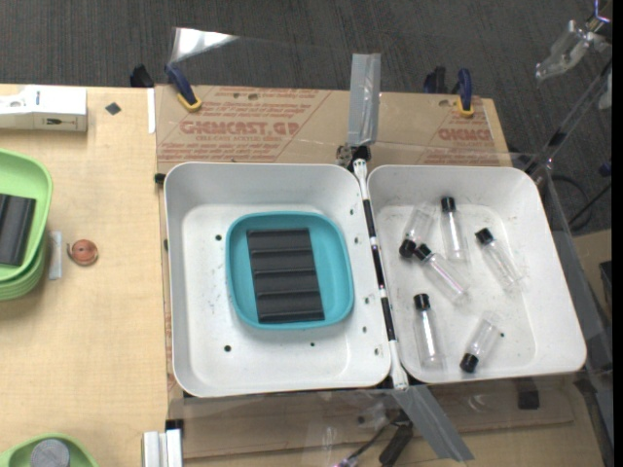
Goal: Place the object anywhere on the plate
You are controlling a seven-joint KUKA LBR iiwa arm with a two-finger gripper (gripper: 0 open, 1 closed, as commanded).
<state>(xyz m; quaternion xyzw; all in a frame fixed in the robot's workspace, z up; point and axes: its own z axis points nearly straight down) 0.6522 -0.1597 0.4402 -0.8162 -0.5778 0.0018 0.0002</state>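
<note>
I see two white bins side by side on the bench. The left bin (195,343) holds a teal plate (290,270), squarish with rounded corners, and a dark ribbed insert (285,274) lies on its middle with its long axis running near to far.

The right bin (545,348) holds six clear vials with black caps, scattered and well apart from the plate. The far vial (453,227) lies near to far, cap toward the far side. Just left of it, a smaller vial (415,233) tilts with its cap at the near-left end. Touching or almost touching that cap is the cap of a longer vial (441,271), whose body runs toward the near right. On the right, a vial (498,258) slants the same way, cap at its far-left end. Nearer to me, an upright-lying vial (425,327) points its cap to the far side, and the nearest vial (479,343) slants with its cap at the near-left end.

The raised rims where the two bins meet (375,261) stand between the vials and the plate.

Left of the bins, on the wooden bench, I see a green tray (29,178) with a dark block in it, a small round copper-coloured piece (84,252), and a white box (44,110) at the far left. Behind the bins lies printed cardboard (243,125) held by clamps.
</note>
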